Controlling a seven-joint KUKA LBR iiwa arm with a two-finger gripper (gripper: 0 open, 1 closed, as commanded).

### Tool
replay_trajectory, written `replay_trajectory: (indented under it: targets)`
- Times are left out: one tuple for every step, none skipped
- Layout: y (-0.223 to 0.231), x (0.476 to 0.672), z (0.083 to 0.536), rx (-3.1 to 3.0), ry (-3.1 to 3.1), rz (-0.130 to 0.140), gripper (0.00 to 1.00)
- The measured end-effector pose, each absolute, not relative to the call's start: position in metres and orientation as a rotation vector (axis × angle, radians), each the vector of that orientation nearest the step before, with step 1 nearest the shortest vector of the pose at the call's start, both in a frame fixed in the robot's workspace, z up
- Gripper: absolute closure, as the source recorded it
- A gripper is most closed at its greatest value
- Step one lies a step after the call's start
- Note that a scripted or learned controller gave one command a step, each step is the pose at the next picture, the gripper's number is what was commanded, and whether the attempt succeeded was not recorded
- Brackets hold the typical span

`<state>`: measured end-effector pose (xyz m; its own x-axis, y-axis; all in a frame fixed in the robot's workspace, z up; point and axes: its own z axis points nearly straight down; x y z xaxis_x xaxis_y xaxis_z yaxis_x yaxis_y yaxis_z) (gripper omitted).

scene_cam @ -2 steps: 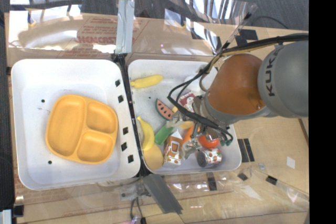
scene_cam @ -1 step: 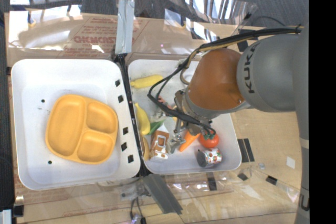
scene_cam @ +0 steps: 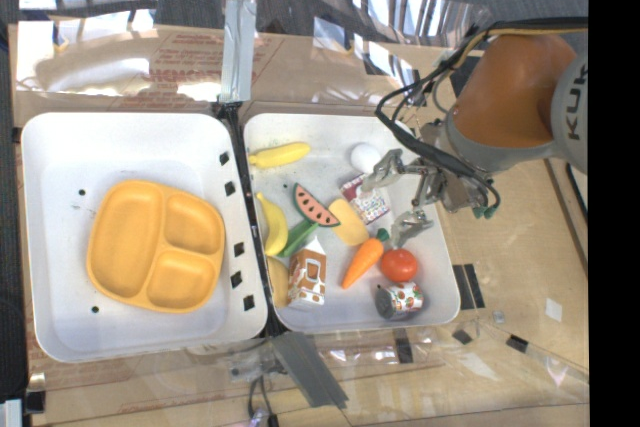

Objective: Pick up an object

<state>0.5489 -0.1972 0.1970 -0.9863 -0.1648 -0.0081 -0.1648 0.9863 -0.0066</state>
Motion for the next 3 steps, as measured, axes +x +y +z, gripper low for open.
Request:
replay_trajectory:
  targets:
    - [-0.209,0.515,0.093,-0.287,3.126,0.000,0.00]
    - [-0.207,0.518,0.104,-0.302,3.120,-0.003,1.00]
    - [-0.207,0.518,0.104,-0.304,3.119,-0.003,0.00]
